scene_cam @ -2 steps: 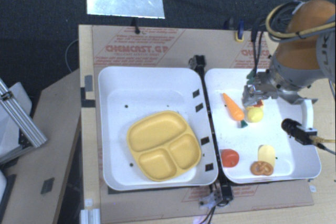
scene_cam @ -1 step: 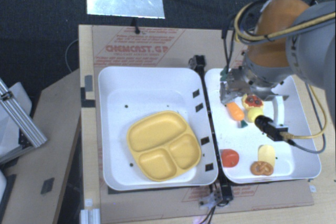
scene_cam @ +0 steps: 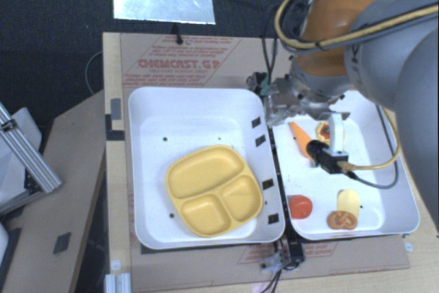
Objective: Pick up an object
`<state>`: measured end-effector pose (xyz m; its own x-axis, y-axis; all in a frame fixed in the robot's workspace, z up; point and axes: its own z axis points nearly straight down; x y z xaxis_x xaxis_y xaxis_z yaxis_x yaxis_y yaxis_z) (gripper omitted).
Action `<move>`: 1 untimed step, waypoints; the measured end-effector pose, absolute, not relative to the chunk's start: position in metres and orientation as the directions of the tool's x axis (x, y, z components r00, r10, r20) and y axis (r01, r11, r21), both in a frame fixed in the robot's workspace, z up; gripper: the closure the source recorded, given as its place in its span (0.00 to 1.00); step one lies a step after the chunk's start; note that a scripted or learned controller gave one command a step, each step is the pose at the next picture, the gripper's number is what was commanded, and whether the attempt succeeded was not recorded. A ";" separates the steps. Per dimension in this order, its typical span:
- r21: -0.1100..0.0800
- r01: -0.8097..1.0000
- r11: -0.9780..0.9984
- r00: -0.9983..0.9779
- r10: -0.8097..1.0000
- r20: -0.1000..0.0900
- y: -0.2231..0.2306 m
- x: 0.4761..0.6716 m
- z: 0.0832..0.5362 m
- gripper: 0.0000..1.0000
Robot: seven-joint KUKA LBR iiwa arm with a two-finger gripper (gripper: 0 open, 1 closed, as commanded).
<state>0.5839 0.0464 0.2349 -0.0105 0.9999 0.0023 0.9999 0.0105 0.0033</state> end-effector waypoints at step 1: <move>0.001 1.000 0.011 -0.011 1.000 0.002 0.105 0.593 0.221 1.00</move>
